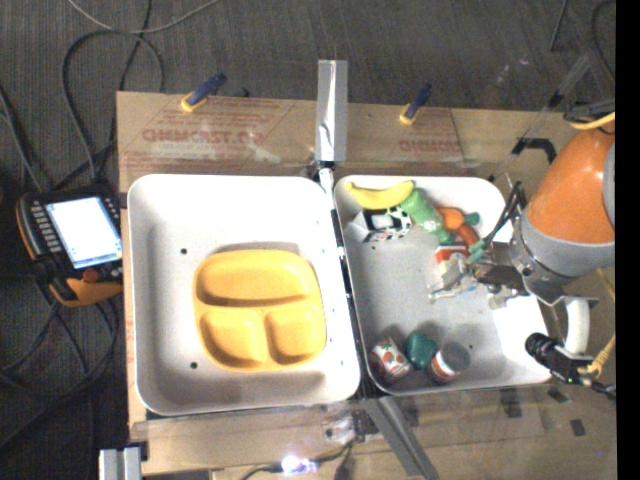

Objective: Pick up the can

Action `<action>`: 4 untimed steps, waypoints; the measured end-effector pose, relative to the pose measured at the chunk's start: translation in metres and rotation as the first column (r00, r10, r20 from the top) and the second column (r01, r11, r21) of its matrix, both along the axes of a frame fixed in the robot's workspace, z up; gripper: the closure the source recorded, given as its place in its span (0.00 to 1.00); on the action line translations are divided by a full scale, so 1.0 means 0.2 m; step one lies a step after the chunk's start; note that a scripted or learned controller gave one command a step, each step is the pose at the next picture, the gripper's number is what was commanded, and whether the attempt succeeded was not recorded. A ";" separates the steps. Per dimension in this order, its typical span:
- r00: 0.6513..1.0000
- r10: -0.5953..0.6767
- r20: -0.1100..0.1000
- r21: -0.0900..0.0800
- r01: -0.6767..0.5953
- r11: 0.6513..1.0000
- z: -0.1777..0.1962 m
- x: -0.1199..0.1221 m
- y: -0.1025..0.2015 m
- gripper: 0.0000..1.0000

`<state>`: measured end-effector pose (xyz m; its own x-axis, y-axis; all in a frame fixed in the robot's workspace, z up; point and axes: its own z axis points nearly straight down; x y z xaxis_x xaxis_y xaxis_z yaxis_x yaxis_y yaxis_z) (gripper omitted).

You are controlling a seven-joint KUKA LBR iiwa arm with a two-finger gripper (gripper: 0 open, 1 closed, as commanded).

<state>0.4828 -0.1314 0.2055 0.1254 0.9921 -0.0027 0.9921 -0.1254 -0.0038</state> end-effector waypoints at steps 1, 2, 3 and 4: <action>0.997 0.076 0.013 0.000 -0.076 0.997 -0.58 0.02 -0.04 0.00; 1.000 0.030 0.002 0.005 -0.030 1.000 -0.54 0.01 -0.38 0.00; 0.970 0.243 0.001 0.002 -0.243 0.970 -0.47 0.11 -0.28 0.00; 0.983 0.184 0.013 -0.005 -0.183 0.983 -0.58 0.02 0.15 0.00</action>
<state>0.4864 -0.1018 0.0894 -0.0587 0.9983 -0.0064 0.9982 0.0588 0.0097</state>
